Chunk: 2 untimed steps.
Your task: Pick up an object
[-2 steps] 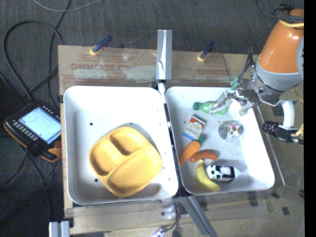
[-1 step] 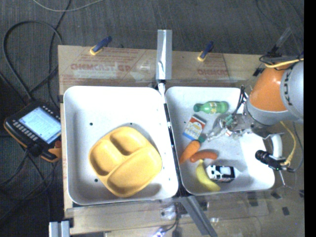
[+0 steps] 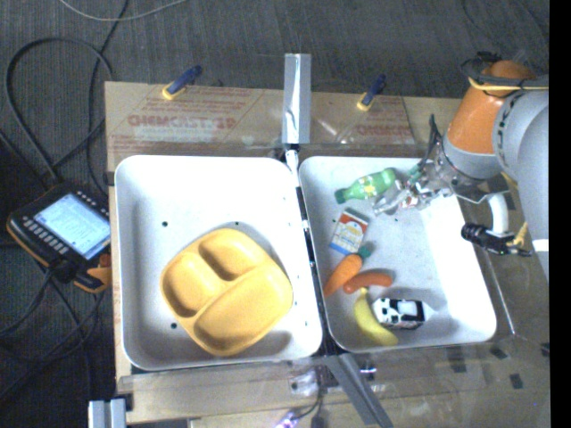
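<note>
The right bin (image 3: pixel 464 283) holds several small items. A green bottle (image 3: pixel 364 186) lies on its side near the bin's back. Below it are a small printed carton (image 3: pixel 349 233), an orange carrot (image 3: pixel 343 273), a red sausage (image 3: pixel 368 281), a yellow banana (image 3: pixel 368 321) and a black-and-white toy cow (image 3: pixel 399 311). My gripper (image 3: pixel 399 198) reaches in from the right and sits low in the bin, just right of the bottle's cap end. Whether it touches the bottle is unclear. Nothing is seen lifted.
The left bin (image 3: pixel 143 194) holds a yellow divided plate (image 3: pixel 227 289). A metal post (image 3: pixel 295 105) rises between the bins at the back. A black-tipped part of the arm (image 3: pixel 486 234) hangs over the right bin's right rim. A teach pendant (image 3: pixel 62 228) lies left of the bench.
</note>
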### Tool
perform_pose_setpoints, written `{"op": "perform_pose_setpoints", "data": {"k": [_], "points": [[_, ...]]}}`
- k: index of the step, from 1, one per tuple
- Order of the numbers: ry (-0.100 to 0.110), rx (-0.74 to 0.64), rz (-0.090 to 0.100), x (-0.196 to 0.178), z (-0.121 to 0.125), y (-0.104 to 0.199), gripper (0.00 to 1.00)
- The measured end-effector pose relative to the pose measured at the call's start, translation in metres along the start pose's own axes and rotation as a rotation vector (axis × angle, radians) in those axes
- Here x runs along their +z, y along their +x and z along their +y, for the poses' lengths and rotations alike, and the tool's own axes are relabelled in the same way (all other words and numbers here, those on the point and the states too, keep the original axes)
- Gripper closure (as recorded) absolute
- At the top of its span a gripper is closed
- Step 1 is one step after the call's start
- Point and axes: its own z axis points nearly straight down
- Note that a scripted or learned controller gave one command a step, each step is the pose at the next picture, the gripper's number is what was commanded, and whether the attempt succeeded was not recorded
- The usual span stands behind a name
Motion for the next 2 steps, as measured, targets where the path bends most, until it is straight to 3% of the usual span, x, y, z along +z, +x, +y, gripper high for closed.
{"op": "perform_pose_setpoints", "data": {"k": [1,2], "points": [[0.003,-0.003,-0.002,-0.007,0.001,0.001,1.00],[0.015,-0.037,-0.004,-0.097,0.016,0.064,1.00]]}}
